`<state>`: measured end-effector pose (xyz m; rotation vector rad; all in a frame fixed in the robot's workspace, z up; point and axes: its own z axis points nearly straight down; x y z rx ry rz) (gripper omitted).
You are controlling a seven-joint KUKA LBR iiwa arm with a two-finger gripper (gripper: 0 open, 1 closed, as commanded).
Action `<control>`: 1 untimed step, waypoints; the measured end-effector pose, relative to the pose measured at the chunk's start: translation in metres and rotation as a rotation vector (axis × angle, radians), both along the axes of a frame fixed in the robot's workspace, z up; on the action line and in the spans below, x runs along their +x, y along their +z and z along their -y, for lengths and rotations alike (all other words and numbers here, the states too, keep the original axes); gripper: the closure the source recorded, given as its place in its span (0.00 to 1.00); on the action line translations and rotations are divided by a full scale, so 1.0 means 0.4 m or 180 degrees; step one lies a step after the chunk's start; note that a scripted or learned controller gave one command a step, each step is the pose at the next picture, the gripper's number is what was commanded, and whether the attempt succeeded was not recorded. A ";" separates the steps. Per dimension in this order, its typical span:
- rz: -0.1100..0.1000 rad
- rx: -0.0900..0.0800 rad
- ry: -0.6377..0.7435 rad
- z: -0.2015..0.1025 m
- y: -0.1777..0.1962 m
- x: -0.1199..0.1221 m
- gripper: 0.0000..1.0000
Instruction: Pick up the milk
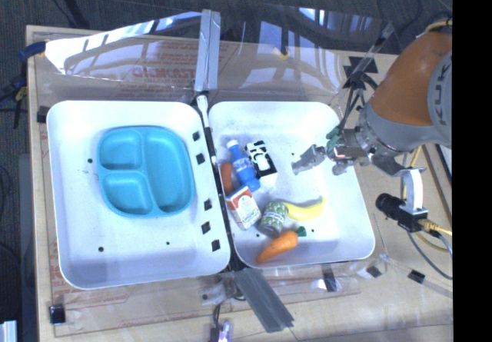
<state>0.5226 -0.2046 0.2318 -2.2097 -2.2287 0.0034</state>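
The milk (261,158) is a small carton with black and white patches. It lies in the right bin (347,214) near the middle, beside a blue bottle (241,166). My gripper (323,161) hangs over the right part of that bin, to the right of the carton and apart from it. It is open, and nothing sits between the fingers (306,161).
A red and white carton (244,207), a green can (274,217), a banana (304,210), a carrot (277,244) and a red item (226,175) lie in the right bin's front half. The left bin (69,240) holds a blue divided tray (146,170).
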 end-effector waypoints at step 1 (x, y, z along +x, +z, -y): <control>0.0000 0.0003 0.0252 -0.011 -0.163 0.207 0.00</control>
